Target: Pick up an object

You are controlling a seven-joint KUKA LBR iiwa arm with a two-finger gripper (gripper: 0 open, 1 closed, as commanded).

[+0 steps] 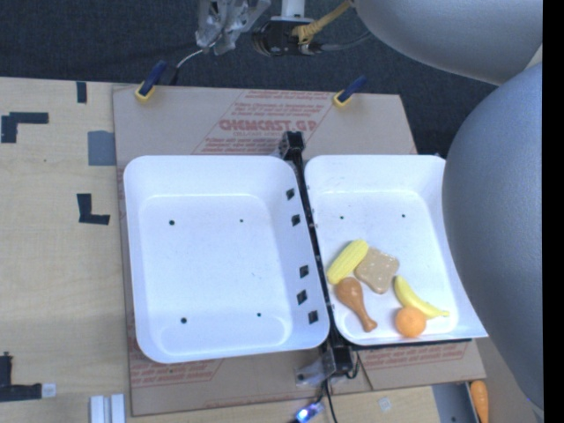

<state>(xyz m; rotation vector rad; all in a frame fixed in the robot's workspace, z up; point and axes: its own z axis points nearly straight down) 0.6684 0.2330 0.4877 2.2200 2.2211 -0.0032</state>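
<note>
The claw (225, 20) hangs at the far edge of the scene, beyond the back rim of the left bin (141, 179), over the dark floor past the surface (53, 263). Whether it is spread or pressed together I cannot tell; nothing shows between its tips.

All candidate objects lie in the right bin (423, 170), crowded into its near corner. Taking the toast slice (377, 270) as landmark: the corn cob (347, 260) lies just to its left, touching or nearly so; the drumstick (356, 301) sits below-left, close against it; the banana (416, 299) curves away at its lower right; the orange (410, 322) rests beyond the banana, near the bin's front wall.

That crowding seems the main risk. A descent onto the toast could land on a neighbour and push things aside. The orange may roll from a loose pinch, and the wall beside it could block the approach. The flat toast offers little to grip.
</note>
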